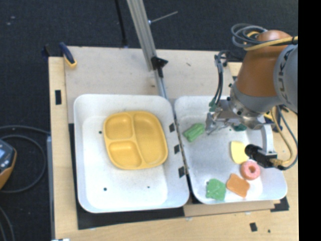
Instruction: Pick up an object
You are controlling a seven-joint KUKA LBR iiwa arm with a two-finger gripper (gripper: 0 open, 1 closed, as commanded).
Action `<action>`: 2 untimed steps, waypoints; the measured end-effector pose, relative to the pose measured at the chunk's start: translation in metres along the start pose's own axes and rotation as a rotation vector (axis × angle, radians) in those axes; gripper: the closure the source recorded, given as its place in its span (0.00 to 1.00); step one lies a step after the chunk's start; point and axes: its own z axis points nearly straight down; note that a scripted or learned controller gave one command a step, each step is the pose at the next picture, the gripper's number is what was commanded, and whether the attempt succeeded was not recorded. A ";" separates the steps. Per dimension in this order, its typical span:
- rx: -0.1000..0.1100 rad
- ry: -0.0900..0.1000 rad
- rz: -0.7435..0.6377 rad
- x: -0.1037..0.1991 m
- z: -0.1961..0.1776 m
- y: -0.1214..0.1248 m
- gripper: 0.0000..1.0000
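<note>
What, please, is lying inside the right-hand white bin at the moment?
The right-hand white bin holds a light green block, a yellow piece, a pink ring, an orange block and a dark green piece. The arm covers its far right corner.

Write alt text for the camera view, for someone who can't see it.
A grey and orange robot arm lowers its tool beside a light green block in the right white bin, which also holds a yellow piece, a pink ring, an orange block and a green block. The left bin holds a yellow divided plate.
</note>
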 end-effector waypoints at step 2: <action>0.000 0.001 -0.001 0.102 -0.018 -0.019 1.00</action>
